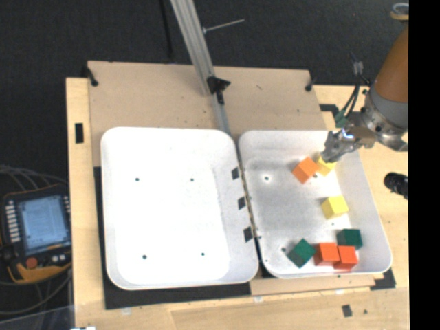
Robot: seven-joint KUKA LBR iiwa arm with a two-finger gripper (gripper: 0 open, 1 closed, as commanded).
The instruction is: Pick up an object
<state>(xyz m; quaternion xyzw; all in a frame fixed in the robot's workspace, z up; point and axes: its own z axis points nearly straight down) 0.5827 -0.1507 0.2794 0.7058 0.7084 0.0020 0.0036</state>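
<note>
No readable writing is being shown. The gripper (335, 151) is being held over the right bin (275, 253), its jaws' state indiscernible, partly hiding a yellow block (325, 168) beside an orange block (304, 170).

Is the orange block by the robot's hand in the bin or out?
In: the orange block lies inside the right bin.

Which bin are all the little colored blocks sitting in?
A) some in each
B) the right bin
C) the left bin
B: every block, such as the yellow block and the green block, lies in the right bin, where the hand hovers.
</note>
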